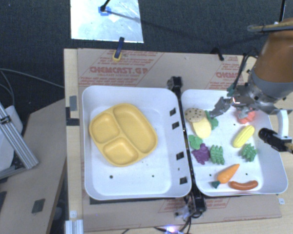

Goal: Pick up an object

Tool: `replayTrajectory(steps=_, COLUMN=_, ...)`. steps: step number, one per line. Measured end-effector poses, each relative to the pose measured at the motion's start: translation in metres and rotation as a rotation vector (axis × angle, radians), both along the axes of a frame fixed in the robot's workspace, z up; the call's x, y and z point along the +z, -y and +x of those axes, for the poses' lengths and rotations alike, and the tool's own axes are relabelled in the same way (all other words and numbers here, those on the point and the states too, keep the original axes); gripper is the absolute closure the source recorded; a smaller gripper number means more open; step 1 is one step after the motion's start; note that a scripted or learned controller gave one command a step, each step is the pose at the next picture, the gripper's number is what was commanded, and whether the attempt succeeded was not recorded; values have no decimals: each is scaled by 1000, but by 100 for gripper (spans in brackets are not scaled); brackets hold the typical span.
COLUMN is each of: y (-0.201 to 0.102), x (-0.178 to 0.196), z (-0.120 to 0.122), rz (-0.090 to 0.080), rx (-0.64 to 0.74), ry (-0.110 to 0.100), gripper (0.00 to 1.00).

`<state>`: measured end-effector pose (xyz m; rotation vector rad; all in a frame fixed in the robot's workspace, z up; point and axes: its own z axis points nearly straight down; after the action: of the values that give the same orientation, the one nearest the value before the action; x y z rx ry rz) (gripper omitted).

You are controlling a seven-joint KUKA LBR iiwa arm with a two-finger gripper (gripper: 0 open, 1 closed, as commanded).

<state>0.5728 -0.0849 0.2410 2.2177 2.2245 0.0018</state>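
While my arm (278,57) reaches in from the right, my claw (223,106) hangs over the upper part of the right bin (278,179), just beside the toy potato (201,127) and the speckled bun (194,113); whether its fingers are spread or pressed together I cannot tell. Corn (243,136), purple grapes (201,153), green sprigs (217,154), a carrot (227,173) and a sausage (243,184) lie scattered in that bin. A yellow divided tray (122,133) rests in the left bin (95,179) on the worktop (44,145).
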Motion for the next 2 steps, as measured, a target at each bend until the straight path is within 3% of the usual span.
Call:
replayTrajectory(steps=1, y=59, x=-133, z=-23, rz=-1, rx=-8, ry=-9, gripper=0)
replayTrajectory(steps=2, y=-7, x=-82, z=1, rz=0, rx=7, ry=5, gripper=0)
